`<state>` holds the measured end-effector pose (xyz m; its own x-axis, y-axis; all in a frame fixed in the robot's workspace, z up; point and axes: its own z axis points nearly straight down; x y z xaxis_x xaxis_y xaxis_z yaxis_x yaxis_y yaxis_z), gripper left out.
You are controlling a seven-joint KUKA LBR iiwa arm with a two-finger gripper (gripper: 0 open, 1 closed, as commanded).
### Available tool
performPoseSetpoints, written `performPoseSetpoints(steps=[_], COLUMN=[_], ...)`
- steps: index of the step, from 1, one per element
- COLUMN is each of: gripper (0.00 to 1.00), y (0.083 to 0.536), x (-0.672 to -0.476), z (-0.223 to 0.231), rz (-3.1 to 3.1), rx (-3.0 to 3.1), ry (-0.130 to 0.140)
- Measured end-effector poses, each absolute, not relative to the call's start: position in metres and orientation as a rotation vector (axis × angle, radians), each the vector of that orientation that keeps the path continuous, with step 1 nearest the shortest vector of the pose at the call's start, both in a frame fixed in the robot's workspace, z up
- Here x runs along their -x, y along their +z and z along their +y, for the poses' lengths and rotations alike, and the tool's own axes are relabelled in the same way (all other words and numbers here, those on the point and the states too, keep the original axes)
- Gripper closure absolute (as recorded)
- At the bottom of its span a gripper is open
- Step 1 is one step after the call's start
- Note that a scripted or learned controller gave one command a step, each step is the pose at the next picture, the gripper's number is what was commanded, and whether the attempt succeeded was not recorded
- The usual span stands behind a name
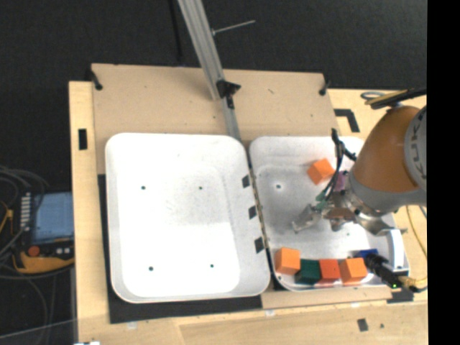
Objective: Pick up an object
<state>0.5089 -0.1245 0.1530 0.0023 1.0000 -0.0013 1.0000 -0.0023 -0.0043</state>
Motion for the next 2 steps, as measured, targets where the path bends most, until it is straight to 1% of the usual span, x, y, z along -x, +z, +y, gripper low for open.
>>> performPoseSetpoints(steps=[1,2], gripper=[0.0,1.0], y=[0.1,0.114], x=[-0.508,-0.511], z=[-0.126,-0.125], rz=[-2.217,-2.213], rx=[2.222,2.233], ry=[0.007,-0.007])
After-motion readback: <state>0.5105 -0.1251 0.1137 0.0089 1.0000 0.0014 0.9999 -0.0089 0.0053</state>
